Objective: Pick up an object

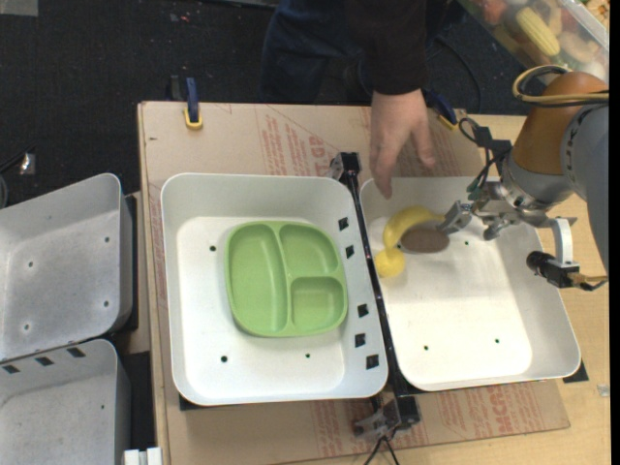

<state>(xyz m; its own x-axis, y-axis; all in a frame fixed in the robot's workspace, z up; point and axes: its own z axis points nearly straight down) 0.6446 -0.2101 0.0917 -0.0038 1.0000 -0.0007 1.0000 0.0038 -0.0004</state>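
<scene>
Camera view looks down at a slant on a desk [252, 129] topped with brown cardboard, which carries two shallow white bins side by side. The left bin [194, 356] holds a green divided plate [287, 279] lying flat near its middle, with three compartments facing up. The right bin [484, 356] holds a yellow banana [397, 231] in its upper left part, curved, with its lower end close to the divider between the bins. Touching the banana on its 3 o'clock side lies a small brown rounded object [424, 240]; what it is cannot be told from this angle.

The grey arm with its orange band [557, 129] comes in from 3 o'clock, over the upper right corner of the right bin. Its claw [463, 216] points toward 9 o'clock, and its tips sit just beside the brown object, at that object's 2 o'clock edge. Whether the claw is wide, narrow or gripping anything cannot be told, since the metal parts blur together there.

A person's hand [399, 148], in a dark sleeve, reaches down from 12 o'clock over the top rim of the right bin, its fingertips hanging near the banana's upper end without clearly touching it.

At 9 o'clock from the desk, well apart from the bins, stand two more white trays [58, 250] on a dark floor.
</scene>
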